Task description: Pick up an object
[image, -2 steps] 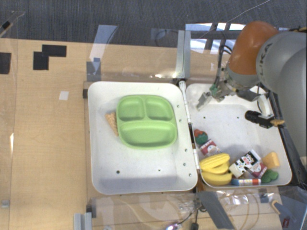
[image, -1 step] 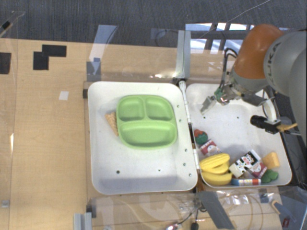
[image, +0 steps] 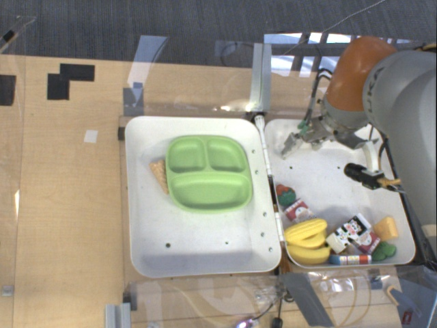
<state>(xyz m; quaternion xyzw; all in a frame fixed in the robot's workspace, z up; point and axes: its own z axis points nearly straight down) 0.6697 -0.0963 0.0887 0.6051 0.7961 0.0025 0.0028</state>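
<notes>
A: What lies nearest the camera?

B: In the right bin, along its near edge, a yellow banana. Beside it sit a small black, white and red carton, a red and blue marker, a green item and a yellow block.

A: And a bit farther in?

B: A red and green strawberry next to a small red and white packet, close to the wall between the bins.

A: The left bin?

B: A green divided plate lies in its middle, with a tan cracker touching its left rim.

A: Where is the arm?

B: At the far side of the right bin. The end effector hangs over bare white floor, well apart from the objects. Its fingers stand apart and hold nothing.

A: Beyond that?

B: The wooden worktop, then dark carpet.
</notes>
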